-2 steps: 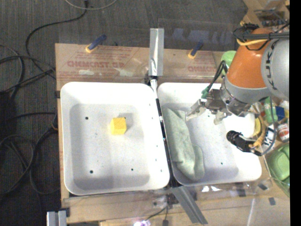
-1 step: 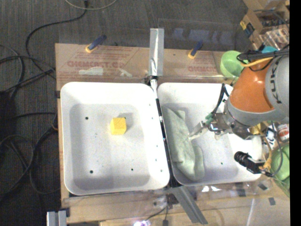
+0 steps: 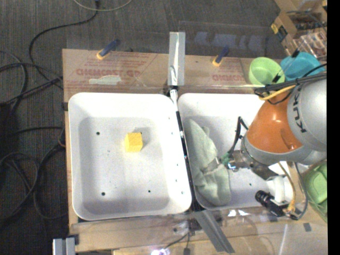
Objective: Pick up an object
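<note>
bench (image 3: pixel 133 70): brown cardboard-like top with faded red print, on a dark carpet floor (image 3: pixel 42 15)
left bin (image 3: pixel 85 105): white, shallow, lies on the bench; taken as the landmark
right bin (image 3: pixel 212 102): white, just to the right of the left bin, rims touching along a dark seam
clamp (image 3: pixel 108 49): blue and orange, at the bench's far edge, behind the left bin
second clamp (image 3: pixel 220 56): same colours, at the far edge, behind and to the right of the left bin
metal post (image 3: pixel 176 57): grey, upright, behind the left bin's far right corner
tape (image 3: pixel 109 79): pale strip on the bench, just behind the left bin
</note>
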Robot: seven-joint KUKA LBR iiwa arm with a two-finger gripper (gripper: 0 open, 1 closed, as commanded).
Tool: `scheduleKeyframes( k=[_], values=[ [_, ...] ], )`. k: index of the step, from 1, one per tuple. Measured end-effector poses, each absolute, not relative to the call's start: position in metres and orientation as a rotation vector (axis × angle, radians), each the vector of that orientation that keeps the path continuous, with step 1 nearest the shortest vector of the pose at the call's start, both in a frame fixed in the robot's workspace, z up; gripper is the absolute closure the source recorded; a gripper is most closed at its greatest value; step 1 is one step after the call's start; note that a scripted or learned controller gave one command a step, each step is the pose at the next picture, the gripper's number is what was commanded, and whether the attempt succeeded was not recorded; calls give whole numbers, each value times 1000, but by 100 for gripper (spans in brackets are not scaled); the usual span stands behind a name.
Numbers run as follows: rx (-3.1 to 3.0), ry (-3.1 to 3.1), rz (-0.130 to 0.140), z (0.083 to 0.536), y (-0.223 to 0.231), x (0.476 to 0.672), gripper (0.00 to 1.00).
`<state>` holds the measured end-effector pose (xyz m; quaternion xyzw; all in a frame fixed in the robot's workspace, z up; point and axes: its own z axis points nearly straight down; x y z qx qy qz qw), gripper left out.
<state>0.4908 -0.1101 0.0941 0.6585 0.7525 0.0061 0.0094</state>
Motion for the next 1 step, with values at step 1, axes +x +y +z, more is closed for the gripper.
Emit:
scheduleKeyframes(
  k=[1],
  values=[
    [2054, 2354, 28, 104, -107, 493, 100]
  ],
)
